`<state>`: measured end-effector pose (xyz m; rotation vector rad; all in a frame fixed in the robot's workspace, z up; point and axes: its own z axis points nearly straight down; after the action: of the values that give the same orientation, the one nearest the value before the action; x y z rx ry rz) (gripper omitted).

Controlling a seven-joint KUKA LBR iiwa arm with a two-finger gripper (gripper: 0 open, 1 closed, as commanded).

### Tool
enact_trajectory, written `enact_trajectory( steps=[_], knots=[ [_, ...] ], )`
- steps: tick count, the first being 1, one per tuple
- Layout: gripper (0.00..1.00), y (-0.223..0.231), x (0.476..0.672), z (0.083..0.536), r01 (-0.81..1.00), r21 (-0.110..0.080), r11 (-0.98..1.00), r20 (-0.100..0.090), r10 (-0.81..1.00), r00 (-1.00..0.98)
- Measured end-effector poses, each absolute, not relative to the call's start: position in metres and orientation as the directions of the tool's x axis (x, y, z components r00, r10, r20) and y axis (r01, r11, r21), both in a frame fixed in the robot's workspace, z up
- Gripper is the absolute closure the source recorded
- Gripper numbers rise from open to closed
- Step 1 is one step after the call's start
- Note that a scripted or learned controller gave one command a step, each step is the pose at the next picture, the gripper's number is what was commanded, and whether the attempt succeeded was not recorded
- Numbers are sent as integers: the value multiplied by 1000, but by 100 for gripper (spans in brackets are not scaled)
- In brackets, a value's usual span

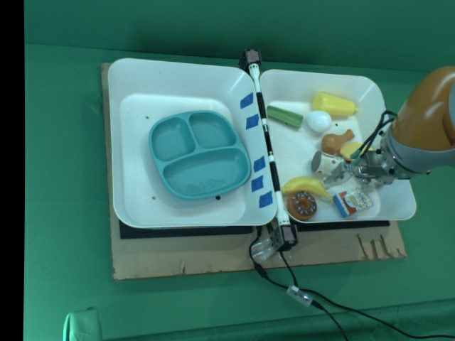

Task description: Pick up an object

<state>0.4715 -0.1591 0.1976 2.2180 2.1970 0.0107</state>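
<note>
Two white bins sit side by side on the bench, and I take them from the left. My left bin [135, 148] carries a teal divided plate [200, 155], three compartments, lying flat and turned a little off square. A row of blue tape squares [252, 121] runs down the seam between the bins.

Across the seam, the right bin [284, 148] holds the small things. Nearest the divider lies a green cucumber piece [284, 115], its long axis slanting from upper left down to lower right. Below it a banana [306, 186] curves with its long axis running left to right, and just under that rests a chocolate donut [303, 205]. A white egg [318, 121] sits beside the cucumber, and a yellow corn-like piece [334, 104] lies above it, long axis roughly left to right. A drumstick [338, 141] points up and to the right. Under it is a small white cup [325, 163], tipped on its side I think, though it is hard to read. A small red and white carton [352, 202] lies flat near the front rim.

My gripper [357, 169] hangs low over the bin's right part, between cup and carton, close to the cup. My fingers blur into wires and metal, so I cannot tell how far apart they stand. My arm is cut off at the right edge.
</note>
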Motion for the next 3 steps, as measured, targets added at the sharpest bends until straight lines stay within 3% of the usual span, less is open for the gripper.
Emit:
enact_trajectory(
  steps=[1, 2, 3],
  knots=[
    [100, -164, 474, 211, 999, 31, -20, -19, 1000, 20],
    [100, -165, 540, 384, 1000, 13, -7, -8, 1000, 7],
    [100, -147, 563, 194, 1000, 4, -9, -4, 1000, 9]
  ],
)
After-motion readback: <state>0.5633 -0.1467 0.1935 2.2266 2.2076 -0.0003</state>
